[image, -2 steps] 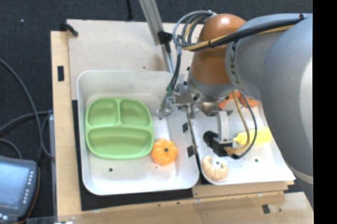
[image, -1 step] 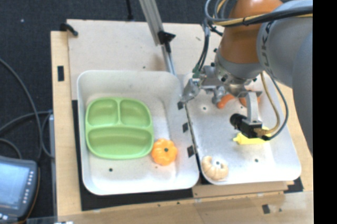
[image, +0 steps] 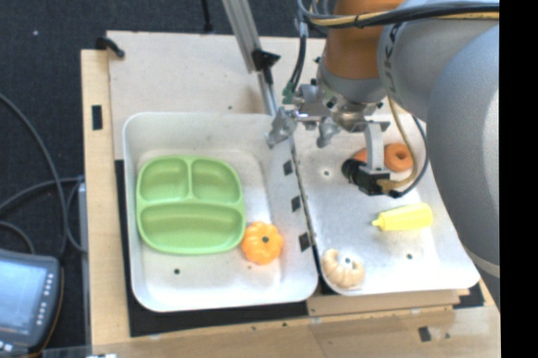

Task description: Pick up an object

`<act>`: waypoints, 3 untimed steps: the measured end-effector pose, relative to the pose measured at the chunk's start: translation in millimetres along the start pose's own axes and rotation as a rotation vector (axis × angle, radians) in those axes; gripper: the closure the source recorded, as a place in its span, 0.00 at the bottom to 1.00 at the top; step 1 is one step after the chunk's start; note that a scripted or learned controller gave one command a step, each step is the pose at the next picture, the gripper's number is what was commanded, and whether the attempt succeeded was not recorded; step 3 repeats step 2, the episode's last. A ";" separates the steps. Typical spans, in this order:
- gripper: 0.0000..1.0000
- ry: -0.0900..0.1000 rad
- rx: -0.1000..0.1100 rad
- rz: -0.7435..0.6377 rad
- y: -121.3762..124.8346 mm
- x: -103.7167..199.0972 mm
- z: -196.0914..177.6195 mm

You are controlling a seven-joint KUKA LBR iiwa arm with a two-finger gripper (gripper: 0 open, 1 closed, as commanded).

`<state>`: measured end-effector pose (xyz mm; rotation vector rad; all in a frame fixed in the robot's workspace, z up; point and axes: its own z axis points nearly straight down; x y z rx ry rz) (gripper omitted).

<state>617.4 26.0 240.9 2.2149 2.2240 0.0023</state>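
While two white bins sit side by side, the left bin (image: 143,281) holds one green divided tray (image: 190,205) and one orange pumpkin (image: 262,243); the right bin (image: 437,251) holds one yellow corn cob (image: 403,218), one orange doughnut (image: 395,156) and one pale bun (image: 344,268). Reaching in from the right, the arm bends down over the right bin's far end, its gripper (image: 324,129) there; whether open or closed cannot be told.

Green tray (image: 190,205) glossy plastic; bins (image: 147,138) smooth white plastic.
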 end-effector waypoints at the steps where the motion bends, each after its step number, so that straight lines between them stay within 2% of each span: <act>1: 0.00 0.002 -0.004 -0.001 -26.0 0.1 -69.4; 2: 0.00 -0.001 0.007 0.006 -39.6 -8.5 -17.9; 3: 0.00 -0.001 0.007 0.006 -39.6 -8.5 -17.9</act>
